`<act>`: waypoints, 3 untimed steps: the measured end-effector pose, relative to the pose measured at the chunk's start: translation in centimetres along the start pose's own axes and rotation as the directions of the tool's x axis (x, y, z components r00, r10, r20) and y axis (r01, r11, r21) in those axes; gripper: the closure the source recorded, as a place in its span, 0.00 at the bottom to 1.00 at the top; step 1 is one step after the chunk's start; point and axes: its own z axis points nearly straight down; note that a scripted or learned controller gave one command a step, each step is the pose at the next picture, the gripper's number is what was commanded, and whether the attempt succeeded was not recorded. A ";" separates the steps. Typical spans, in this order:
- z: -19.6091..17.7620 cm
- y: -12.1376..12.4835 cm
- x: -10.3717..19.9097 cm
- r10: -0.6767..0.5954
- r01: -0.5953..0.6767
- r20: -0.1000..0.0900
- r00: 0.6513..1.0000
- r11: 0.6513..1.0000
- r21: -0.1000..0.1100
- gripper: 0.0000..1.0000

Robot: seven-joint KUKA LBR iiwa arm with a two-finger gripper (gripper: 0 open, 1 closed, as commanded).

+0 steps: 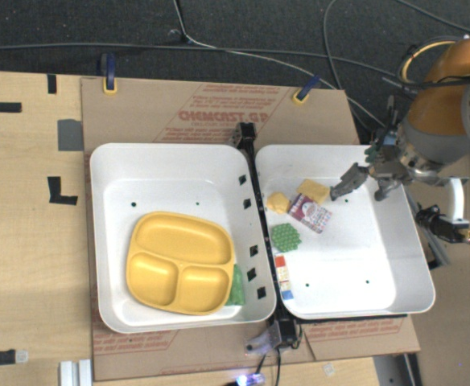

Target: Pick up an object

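Observation:
My gripper (365, 186) hangs over the right bin (380, 296) near its upper right part, its two dark fingers spread apart with nothing between them. Left of it lie a yellow block (313, 190), a small maroon packet (309, 213), a pale yellow piece (277, 203), a green knobbly object (285, 236) and a thin red, white and blue item (282, 276) along the bin's left wall. The left bin (110, 167) holds a yellow divided plate (180, 261) with a green object (237, 286) tucked at its right edge.
A black divider (255, 207) runs between the two bins. Both bins sit on a cardboard sheet (211, 111) held by clamps at the back. Cables cross the dark area behind, and the arm's grey and orange wrist (444, 103) stands at the right.

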 end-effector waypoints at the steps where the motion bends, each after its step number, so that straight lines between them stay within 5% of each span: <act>1: -0.8 0.3 0.1 -0.004 0.004 0.002 1.000 1.000 -0.014 0.00; 3: 8.9 0.1 -0.9 -0.004 0.004 0.003 1.000 1.000 -0.011 0.00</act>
